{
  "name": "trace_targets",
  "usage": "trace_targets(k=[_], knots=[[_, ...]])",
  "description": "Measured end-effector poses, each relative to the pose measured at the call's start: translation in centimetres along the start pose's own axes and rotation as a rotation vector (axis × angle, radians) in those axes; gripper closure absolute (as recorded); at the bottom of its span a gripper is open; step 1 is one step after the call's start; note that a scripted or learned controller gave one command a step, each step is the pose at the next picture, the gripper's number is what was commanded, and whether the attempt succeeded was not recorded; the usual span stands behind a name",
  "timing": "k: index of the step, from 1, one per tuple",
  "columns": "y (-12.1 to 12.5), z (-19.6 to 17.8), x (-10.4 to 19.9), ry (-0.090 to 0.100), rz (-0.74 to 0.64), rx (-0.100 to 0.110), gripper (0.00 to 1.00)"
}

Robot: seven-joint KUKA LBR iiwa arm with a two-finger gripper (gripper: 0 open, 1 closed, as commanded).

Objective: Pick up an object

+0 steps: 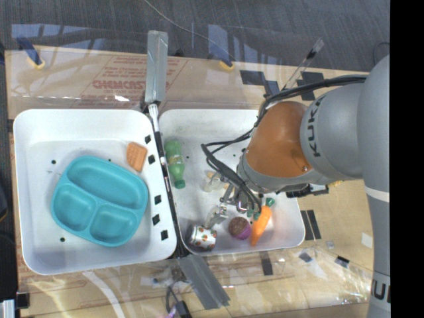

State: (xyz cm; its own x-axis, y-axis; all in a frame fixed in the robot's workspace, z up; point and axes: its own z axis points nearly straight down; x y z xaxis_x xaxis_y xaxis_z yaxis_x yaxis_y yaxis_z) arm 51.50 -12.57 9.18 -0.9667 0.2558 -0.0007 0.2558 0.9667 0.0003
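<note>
The gripper [228,204], grip state unclear, hangs in the right white bin [199,121] near an orange plastic carrot [261,223], purple ball [239,227] and patterned can [203,237] along its front edge.

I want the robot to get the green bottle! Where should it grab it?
Probably round the middle of the bottle. It lies flat along the bin's left wall, cap end pointing away from the camera, so the pincer should come straight down, with one finger on each long side. The wall is close on the left, leaving little room there.
</note>
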Motion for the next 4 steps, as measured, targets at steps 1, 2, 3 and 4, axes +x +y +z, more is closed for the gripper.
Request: trace_targets(k=[1,2,3,4], knots=[[0.2,-1.0,-0.1,-0.002,-0.007,0.0,1.0],[4.1,0.0,-5.9,0.0,0.399,0.0,1.0],[12.9,-10.3,-6.6,-0.002,0.769,-0.003,1.0],[15.1,-10.0,-7.2,0.002,1.21,0.002,1.0]])
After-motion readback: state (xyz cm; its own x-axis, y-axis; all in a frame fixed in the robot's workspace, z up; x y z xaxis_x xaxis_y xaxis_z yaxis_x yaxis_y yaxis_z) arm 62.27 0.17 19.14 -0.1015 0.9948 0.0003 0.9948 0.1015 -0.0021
